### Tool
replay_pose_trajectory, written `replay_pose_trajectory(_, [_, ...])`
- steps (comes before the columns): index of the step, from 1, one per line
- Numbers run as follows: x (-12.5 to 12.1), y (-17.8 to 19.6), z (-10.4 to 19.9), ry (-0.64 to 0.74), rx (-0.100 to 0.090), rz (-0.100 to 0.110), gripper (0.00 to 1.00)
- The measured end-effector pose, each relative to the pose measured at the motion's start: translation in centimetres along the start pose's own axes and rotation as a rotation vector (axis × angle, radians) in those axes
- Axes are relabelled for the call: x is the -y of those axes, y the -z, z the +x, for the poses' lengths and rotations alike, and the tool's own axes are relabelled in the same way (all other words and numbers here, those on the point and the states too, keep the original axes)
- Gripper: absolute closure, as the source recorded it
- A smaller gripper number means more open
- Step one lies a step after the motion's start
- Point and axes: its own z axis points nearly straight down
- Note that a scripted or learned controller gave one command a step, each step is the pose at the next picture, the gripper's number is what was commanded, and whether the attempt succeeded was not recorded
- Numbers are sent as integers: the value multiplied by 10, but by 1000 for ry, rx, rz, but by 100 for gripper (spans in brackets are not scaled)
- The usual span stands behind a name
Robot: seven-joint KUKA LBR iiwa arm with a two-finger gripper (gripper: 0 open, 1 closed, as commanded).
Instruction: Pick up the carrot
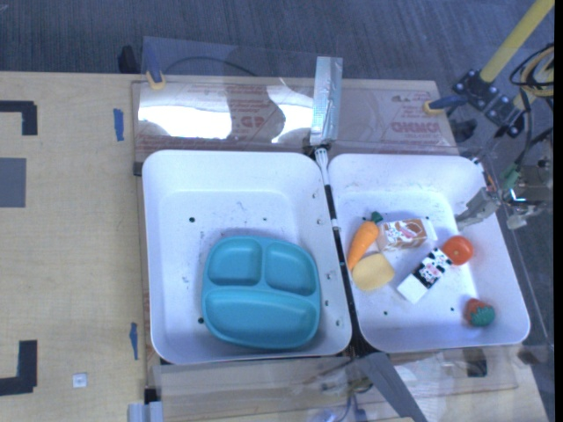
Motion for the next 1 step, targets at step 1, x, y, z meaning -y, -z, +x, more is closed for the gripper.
replay_pose_trajectory(1, [-70,-123,40,33,-2,7,0])
